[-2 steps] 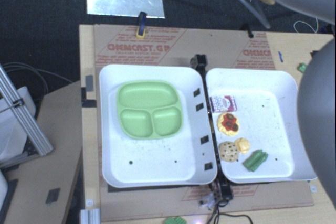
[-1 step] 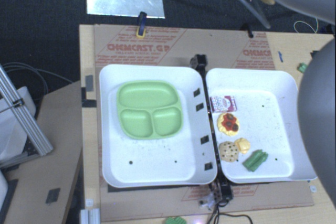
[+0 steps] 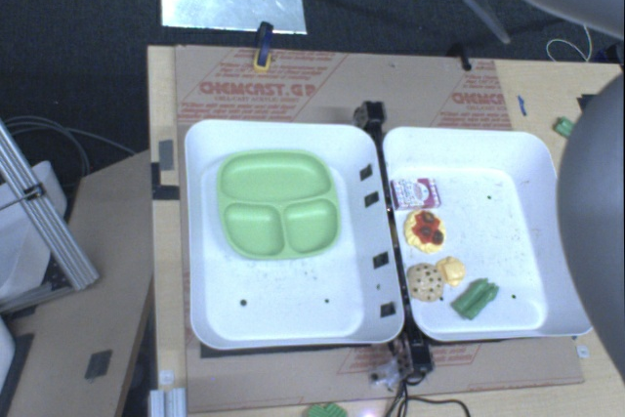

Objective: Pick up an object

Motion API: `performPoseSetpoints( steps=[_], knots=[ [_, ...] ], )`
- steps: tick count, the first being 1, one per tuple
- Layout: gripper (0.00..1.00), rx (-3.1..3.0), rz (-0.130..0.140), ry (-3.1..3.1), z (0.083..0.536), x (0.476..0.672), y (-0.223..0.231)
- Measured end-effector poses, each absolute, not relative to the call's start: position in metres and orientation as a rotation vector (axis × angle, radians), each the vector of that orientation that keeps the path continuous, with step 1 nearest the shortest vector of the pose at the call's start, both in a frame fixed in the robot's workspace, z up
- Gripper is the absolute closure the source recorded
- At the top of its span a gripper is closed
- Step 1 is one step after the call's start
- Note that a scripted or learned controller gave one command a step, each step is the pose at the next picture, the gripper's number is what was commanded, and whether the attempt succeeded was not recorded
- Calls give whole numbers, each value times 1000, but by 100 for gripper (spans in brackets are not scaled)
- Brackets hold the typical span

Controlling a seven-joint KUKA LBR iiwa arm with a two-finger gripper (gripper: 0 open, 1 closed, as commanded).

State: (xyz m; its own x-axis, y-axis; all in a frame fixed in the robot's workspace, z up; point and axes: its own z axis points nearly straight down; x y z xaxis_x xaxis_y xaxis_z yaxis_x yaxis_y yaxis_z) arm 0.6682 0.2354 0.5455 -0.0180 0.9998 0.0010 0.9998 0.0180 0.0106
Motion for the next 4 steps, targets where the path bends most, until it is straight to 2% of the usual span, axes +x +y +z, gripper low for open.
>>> performPoseSetpoints(
  steps=[1, 2, 3, 4],
  knots=[
    [0, 2196, 12, 2238, 545, 668, 235],
    [100, 2191, 15, 2239, 557, 668, 235],
    [0, 2190, 14, 2241, 556, 668, 235],
    [0, 2224, -2, 2219, 534, 668, 185]
  ],
)
